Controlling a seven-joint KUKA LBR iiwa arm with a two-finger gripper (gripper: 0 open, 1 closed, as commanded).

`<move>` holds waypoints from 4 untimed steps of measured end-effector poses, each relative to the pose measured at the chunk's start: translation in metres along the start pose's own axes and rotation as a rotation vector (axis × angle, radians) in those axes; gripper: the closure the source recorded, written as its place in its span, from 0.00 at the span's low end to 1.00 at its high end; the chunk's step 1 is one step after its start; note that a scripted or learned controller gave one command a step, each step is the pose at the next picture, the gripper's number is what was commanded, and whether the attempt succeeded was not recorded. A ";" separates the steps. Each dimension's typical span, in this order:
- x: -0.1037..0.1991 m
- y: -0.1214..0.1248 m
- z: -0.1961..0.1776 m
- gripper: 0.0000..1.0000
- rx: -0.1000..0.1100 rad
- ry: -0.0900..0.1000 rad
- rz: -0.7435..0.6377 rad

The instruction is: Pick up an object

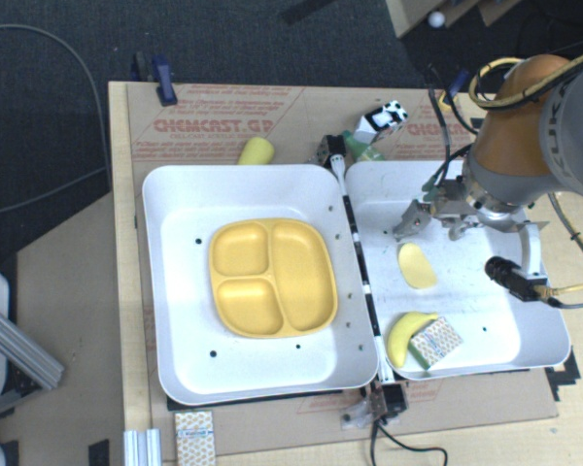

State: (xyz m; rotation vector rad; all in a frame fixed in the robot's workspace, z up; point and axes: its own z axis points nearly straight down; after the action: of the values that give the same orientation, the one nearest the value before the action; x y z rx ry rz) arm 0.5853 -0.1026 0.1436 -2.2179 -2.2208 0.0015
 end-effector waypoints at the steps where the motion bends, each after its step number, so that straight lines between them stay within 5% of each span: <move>1: -0.027 -0.001 0.059 0.00 0.000 -0.001 0.002; 3: -0.007 -0.027 0.059 0.00 0.000 0.000 0.002; 4: -0.007 -0.026 0.049 1.00 -0.004 -0.001 0.002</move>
State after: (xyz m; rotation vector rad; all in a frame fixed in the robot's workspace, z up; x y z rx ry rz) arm 0.5590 -0.1097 0.0949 -2.2228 -2.2204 -0.0014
